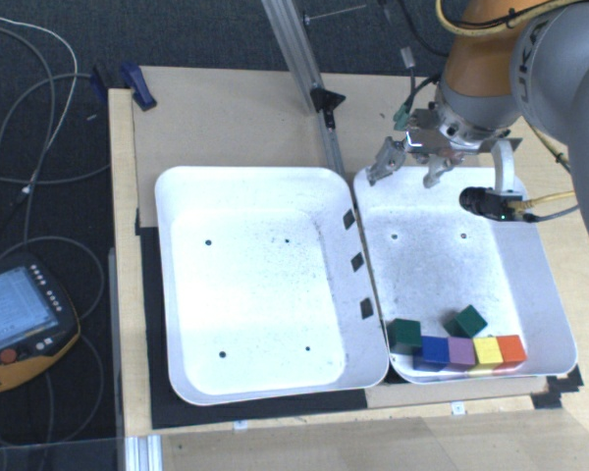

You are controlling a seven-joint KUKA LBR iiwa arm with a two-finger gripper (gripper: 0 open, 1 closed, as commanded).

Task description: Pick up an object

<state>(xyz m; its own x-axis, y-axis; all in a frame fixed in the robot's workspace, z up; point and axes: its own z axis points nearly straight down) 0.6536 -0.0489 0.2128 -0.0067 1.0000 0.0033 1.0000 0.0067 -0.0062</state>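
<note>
Several small blocks lie along the near edge of the right bin (530, 263): a dark green block (404, 334), a blue block (434, 350), a purple block (461, 351), a yellow block (486, 350), an orange block (510, 348) and a second green block (467, 321) tilted just behind them. My gripper (409, 167) hangs over the far left corner of the right bin, well away from the blocks. Its two fingers (382, 168) stand apart with nothing between them.
The left bin (177, 263) sits beside the right one on the bench. A metal pole (294, 47) slants down from the back to the gap between the bins. Cables and a handheld controller (20, 312) lie off the bench at the left.
</note>
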